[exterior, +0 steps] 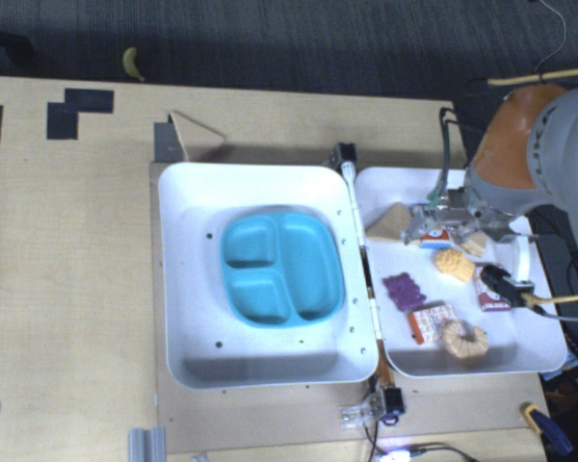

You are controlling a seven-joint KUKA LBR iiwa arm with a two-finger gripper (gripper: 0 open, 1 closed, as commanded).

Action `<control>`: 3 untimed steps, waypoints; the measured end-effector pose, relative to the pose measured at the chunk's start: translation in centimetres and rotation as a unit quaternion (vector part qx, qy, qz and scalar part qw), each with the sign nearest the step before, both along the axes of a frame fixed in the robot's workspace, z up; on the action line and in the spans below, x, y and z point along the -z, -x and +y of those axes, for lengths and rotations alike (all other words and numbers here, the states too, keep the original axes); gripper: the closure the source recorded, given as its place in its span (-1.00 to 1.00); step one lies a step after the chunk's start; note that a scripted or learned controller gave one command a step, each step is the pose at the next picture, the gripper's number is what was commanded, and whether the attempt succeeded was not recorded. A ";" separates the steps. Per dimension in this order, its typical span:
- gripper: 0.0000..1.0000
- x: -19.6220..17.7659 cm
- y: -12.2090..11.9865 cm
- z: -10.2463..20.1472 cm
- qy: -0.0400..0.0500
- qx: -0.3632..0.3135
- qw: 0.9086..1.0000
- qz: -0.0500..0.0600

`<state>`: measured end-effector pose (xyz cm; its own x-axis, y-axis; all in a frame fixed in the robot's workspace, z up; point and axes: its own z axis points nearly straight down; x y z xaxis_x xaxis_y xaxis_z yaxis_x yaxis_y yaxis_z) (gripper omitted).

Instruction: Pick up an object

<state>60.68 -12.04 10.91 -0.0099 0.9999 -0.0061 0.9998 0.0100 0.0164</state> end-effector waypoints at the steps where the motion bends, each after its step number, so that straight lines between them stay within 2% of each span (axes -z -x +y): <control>1: 1.00 -1.1 -0.1 0.1 0.000 -0.002 1.000 -0.002; 2: -1.00 -1.1 -0.1 0.1 0.000 -0.002 1.000 -0.002; 3: 1.00 -2.2 -0.3 0.1 0.000 -0.005 1.000 -0.003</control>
<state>60.94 -11.91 13.14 -0.0191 0.9998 -0.0068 0.9995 0.0193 0.0233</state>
